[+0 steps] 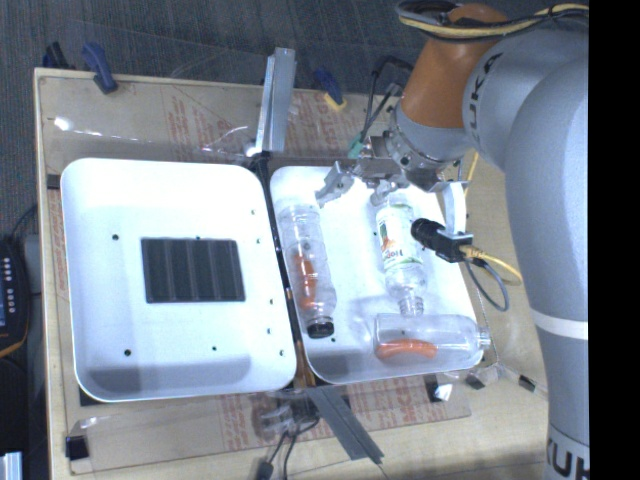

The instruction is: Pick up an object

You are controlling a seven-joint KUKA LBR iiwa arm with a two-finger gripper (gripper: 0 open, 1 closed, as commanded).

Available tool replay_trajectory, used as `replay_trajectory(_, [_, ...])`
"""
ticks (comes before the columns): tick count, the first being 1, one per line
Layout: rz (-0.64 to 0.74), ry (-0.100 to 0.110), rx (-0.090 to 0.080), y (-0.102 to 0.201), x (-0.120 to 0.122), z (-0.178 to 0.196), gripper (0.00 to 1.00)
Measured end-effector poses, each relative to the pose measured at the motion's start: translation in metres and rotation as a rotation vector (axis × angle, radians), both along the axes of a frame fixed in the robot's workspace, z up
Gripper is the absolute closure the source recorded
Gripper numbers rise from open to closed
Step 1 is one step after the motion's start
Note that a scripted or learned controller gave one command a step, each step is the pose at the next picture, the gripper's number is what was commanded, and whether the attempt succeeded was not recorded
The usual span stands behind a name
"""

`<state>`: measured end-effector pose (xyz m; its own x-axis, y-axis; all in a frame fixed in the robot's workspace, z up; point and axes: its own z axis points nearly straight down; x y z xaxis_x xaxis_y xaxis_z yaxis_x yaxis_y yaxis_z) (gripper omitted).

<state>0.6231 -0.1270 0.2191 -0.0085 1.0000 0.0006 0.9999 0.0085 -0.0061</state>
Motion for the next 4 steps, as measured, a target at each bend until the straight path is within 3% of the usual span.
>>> replay_trajectory(1, [0.193,-0.006,-0.002,-0.061,-0.002,-0.005,0.0])
replay_trajectory(2, [0.144,0.001,0.003,-0.08,-0.001,-0.129,0.0])
replay_trajectory(3, [0.192,-0.006,-0.001,-0.084,-0.022,0.003,0.0])
replay_trajectory(4, [0.168,-0.001,0.001,-0.081,0.003,-0.061,0.0])
